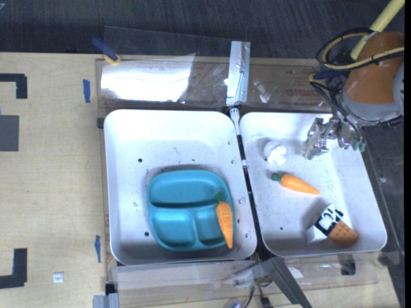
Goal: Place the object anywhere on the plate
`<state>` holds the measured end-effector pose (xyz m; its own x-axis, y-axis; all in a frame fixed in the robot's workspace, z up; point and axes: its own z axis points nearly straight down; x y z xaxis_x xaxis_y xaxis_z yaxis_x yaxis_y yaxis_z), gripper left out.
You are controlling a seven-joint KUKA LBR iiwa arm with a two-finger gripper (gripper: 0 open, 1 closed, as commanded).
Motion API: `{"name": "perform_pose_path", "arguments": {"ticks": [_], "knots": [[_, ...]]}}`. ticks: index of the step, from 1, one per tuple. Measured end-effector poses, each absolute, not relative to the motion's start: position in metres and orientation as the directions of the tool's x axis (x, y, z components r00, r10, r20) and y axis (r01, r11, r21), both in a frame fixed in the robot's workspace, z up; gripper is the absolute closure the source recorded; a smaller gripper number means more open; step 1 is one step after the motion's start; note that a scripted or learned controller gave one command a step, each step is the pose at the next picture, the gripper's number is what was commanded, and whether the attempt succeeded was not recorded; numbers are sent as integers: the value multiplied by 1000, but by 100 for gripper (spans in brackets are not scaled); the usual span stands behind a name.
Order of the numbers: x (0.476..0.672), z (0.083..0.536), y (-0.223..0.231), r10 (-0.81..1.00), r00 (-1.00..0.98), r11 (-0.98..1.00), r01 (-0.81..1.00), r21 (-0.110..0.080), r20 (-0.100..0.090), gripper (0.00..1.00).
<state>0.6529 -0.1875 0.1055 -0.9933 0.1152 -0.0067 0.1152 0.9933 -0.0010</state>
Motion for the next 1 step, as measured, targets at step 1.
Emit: {"name": "perform_pose_path", "arguments": {"ticks": [1], "knots": [[666,100,-217,-171,-985,985,-171,-4,-11,100]]}}
